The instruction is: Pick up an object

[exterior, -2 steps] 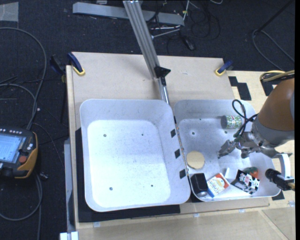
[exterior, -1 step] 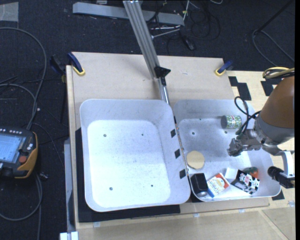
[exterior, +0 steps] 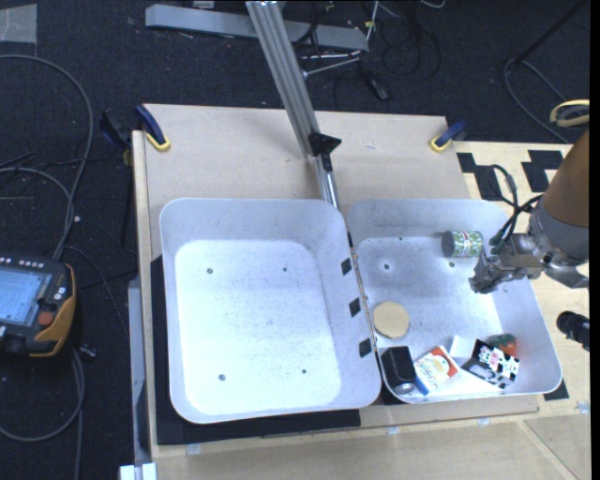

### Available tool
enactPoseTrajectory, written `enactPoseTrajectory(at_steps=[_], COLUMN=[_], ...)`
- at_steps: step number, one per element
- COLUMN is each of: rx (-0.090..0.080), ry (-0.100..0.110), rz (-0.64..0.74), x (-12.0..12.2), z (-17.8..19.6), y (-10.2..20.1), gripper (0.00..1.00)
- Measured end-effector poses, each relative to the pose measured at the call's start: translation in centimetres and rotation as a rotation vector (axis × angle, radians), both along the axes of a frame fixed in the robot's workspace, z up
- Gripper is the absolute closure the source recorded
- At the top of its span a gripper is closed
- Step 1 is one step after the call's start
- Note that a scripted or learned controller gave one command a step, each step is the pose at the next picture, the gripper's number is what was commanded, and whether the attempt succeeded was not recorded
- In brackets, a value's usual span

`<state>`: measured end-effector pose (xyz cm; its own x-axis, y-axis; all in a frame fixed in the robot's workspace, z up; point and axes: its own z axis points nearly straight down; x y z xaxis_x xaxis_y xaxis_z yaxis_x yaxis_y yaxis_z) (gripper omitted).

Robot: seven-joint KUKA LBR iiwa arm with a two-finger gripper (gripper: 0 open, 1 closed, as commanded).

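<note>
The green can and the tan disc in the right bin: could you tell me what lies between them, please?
Nothing: in the camera view, bare white bin floor separates the green can from the tan disc.

My bench, seen from above, on a dark floor.

My bench [exterior: 244,159] is pale wood, with a yellow-tipped clamp [exterior: 150,131] at its far left corner and another clamp [exterior: 446,136] at its far right. A black mat [exterior: 258,424] shows under the near edge. A grey metal pole [exterior: 291,80] slants down from the top to the bench's middle, its foot [exterior: 211,21] lying on the floor behind. The floor [exterior: 66,122] is dark carpet, strewn with black cables [exterior: 37,183]. At my left sits a handheld pendant [exterior: 33,305], orange and grey, its screen lit blue. A black-and-white pattern [exterior: 497,173] marks the board at the far right. Light is even and soft.
</note>
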<state>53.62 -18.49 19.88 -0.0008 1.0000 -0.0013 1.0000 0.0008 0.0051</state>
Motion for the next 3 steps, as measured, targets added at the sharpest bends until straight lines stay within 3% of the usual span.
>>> enactPoseTrajectory(at_steps=[1, 2, 3], rx=[0.001, 0.002, 0.002], ry=[0.003, 0.005, 0.006], rz=[-0.001, 0.003, 0.004], x=[0.0, -0.6, 0.4], z=[2.4, 2.1, 1.4], y=[0.0, 5.1, 9.9], gripper=[1.0, 1.0, 1.0])
